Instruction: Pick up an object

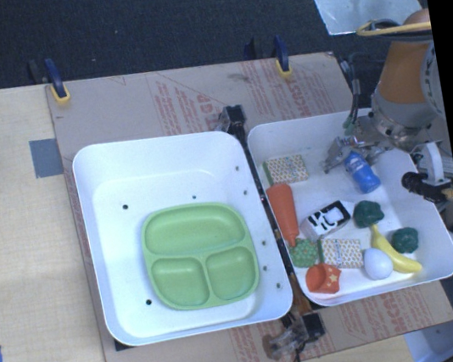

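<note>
Over the right bin (443, 267), near its far edge, the gripper (348, 149) hangs with its metal fingers splayed low above a small blue bottle (363, 172); whether those fingers are wide or narrow I cannot tell, and nothing shows clamped between them. The bottle is the nearest candidate for the pick: it lies just beside and slightly nearer the camera than the gripper, touching or almost touching it, with its long axis slanting from the gripper toward the bin's near right corner. My judgement is that the coming move turns on lining the fingers across that slanted axis and dropping a little. Measured from the bottle, the rest sits further off: a patterned fabric square (286, 168) to its left, an orange carrot (283, 213) left and nearer, smooth and tapered, lying lengthwise along the bin's left wall, a black and white block (328, 218) nearer the camera, 2 knobbly dark green pieces (368, 213), a glossy yellow banana (393, 254) and a white egg (377, 263) nearest the front. Left of all this, the other white bin (101, 175) holds a matte green plastic plate (199, 254) with 3 compartments.
</note>
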### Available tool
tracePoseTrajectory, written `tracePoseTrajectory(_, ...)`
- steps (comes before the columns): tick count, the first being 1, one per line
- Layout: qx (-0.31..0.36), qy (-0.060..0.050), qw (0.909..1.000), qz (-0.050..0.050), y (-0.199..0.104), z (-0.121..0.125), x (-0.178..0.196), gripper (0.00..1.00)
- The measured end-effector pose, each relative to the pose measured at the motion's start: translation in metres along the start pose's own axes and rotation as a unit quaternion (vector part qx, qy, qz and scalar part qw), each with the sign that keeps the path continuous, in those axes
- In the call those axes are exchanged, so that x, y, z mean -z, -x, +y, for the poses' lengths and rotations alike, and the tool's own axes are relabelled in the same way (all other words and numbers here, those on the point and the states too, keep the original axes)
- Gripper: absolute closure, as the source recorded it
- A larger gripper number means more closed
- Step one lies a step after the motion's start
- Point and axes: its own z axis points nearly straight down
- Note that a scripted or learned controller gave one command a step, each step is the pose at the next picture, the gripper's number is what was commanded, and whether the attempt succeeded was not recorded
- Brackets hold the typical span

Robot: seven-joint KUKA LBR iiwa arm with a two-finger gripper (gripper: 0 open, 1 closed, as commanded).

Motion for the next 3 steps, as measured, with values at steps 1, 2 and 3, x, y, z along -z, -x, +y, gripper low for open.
tracePoseTrajectory(1, 0.000, 0.001, 1.0000, -0.001, 0.002, 0.000, 0.016, 1.00)
tracePoseTrajectory(2, 0.001, 0.004, 1.0000, 0.000, -0.059, 0.021, 0.074, 1.00)
tracePoseTrajectory(3, 0.002, 0.003, 1.0000, 0.001, -0.146, 0.020, 0.108, 1.00)
